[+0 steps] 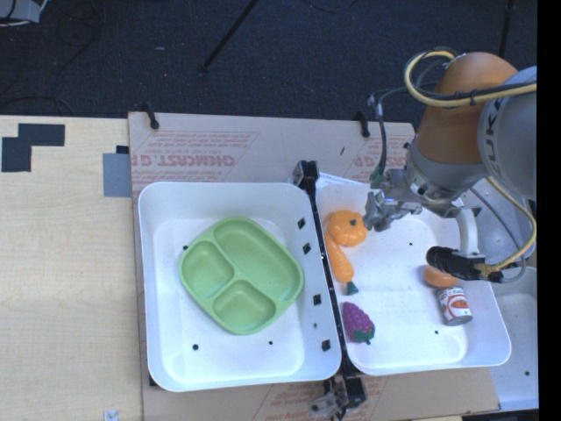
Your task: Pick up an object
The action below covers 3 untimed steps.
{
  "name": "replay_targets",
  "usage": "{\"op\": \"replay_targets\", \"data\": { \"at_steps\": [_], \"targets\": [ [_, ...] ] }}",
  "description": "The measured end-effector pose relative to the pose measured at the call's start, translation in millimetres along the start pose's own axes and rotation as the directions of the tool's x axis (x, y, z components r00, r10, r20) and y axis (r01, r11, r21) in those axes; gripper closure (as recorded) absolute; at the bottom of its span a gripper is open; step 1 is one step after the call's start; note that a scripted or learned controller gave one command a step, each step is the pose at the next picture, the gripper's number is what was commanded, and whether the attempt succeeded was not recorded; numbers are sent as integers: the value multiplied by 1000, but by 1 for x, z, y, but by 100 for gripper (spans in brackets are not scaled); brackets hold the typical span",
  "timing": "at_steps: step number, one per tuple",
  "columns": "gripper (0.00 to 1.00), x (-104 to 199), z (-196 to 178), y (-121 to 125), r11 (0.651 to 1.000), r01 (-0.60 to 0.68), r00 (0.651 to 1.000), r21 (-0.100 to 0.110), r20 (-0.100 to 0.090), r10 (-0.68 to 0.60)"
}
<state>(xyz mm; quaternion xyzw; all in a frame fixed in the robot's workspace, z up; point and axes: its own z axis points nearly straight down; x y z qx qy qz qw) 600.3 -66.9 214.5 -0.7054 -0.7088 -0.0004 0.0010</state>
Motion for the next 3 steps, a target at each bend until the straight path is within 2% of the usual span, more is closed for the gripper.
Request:
{"op": "replay_targets", "data": {
  "at_steps": [1,2,3],
  "targets": [
    [100,46,-8,-1,1000,-1,1000,1,0,1],
    [100,93,-1,-2,1000,-1,1000,4,0,1],
    [100,143,-4,14,1000,0,1000,1,0,0]
  ]
}}
